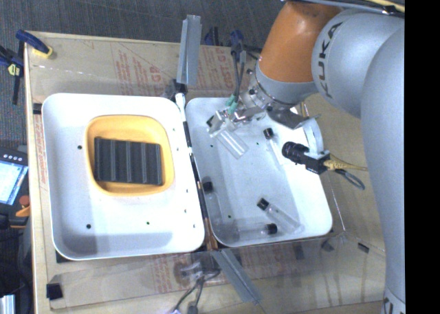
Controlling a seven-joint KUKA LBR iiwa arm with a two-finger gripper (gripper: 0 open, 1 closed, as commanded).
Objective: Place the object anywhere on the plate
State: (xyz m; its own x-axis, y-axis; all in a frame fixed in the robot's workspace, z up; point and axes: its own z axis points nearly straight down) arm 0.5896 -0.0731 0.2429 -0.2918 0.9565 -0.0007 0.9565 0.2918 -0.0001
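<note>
1. The left bin [62,230] holds a yellow plate [130,151] with a dark ribbed block [128,161] lying flat on its middle.
2. The right bin [313,227] sits just beside it, rims nearly touching.
3. The gripper [230,121] hangs over the right bin's upper left corner; I cannot tell how it is set.
4. A clear tube with a black cap [277,209] lies on the right bin's floor near the front, well apart from the plate.
5. The grey arm [357,51] enters from the right, orange band above the wrist.
</note>
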